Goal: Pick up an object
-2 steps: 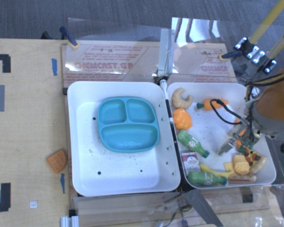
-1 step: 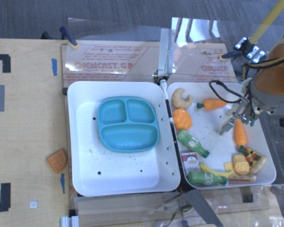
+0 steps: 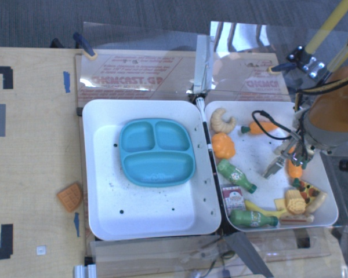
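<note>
**Gripper low in the right bin, among the toy food**

You are looking down on a pale wooden bench [image 3: 29, 155] with black corner marks and strips of blue tape, and dark grey carpet beyond its far edge. Clear plastic sheeting stands behind the bins and catches glare.

You have two shallow white bins. The left bin [image 3: 104, 213], well to the left of the jaws, holds one smooth turquoise plate [image 3: 156, 152] with three compartments. The right bin [image 3: 252, 155] holds the gripper [image 3: 276, 165] and all the pickable things.

The fingers [image 3: 272, 169] are slim grey metal, pointing down and left toward the bin floor. They appear slightly apart with nothing visibly between them, though they are small and hard to read.

Counted around the jaws: one knobbly beige croissant-shaped piece [image 3: 222, 119] up and left; one round orange fruit [image 3: 223, 146] to the left; two green bottles, one [image 3: 236, 176] just left and below, one [image 3: 252, 218] lying along the near wall; one small red carton [image 3: 234, 200] below left; one yellow banana [image 3: 261, 208] below; one carrot [image 3: 261, 127] above; one small orange piece [image 3: 294, 169] just right of the jaws, close to the wrist; a cluster of yellow and red toy food [image 3: 301, 200] below right, too jumbled to count.

One ridged, waffle-like orange-brown piece [image 3: 70, 197] lies on the bench, outside the bins, far left.
</note>
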You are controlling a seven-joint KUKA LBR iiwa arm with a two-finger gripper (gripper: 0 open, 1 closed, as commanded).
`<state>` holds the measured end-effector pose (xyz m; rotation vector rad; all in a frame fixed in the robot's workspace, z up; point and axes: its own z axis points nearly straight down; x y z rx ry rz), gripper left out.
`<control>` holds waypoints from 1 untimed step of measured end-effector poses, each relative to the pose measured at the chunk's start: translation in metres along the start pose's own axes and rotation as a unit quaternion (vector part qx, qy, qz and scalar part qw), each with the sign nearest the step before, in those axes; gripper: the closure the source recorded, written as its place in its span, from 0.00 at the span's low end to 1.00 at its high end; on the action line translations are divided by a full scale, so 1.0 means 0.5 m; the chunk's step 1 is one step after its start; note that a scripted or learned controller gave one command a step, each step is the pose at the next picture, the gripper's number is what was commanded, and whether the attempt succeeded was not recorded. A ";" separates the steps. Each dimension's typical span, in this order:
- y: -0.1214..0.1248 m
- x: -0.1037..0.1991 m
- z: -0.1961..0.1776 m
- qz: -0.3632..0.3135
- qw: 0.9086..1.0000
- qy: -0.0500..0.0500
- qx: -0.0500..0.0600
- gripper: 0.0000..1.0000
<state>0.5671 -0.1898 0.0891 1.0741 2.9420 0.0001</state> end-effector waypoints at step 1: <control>-0.052 0.086 -0.002 0.022 1.000 -0.001 -0.001 0.00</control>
